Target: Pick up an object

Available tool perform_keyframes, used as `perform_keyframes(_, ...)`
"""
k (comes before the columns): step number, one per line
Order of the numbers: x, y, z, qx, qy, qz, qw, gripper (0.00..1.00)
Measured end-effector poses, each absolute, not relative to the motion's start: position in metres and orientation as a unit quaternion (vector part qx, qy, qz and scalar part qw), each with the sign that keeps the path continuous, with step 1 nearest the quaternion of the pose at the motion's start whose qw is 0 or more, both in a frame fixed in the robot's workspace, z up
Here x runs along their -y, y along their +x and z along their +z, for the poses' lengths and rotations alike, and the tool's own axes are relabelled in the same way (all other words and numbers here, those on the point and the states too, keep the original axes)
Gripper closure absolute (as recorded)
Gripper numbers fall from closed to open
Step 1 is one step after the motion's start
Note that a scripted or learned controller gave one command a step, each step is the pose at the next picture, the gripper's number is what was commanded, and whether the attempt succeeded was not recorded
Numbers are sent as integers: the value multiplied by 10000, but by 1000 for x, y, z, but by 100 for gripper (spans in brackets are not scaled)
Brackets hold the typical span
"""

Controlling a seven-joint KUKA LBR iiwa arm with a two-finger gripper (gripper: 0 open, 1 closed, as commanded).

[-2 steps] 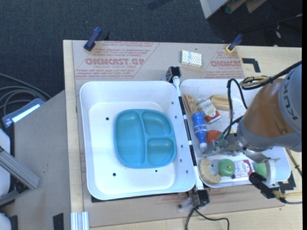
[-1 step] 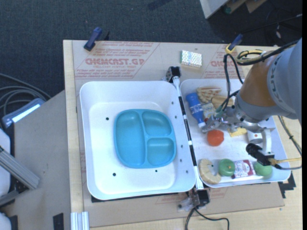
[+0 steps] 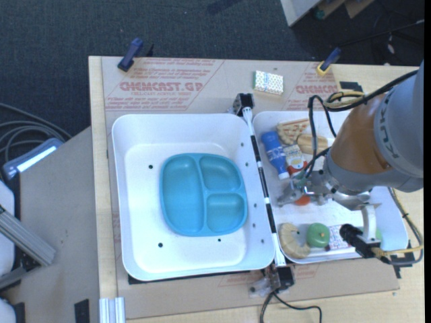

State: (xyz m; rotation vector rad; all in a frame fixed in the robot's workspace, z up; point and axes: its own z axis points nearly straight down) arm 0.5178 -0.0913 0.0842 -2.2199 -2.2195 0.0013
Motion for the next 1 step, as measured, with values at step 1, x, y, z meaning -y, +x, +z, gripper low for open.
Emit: perform_keyframes(1,105,566,85,7075,-7068,1,-1,0)
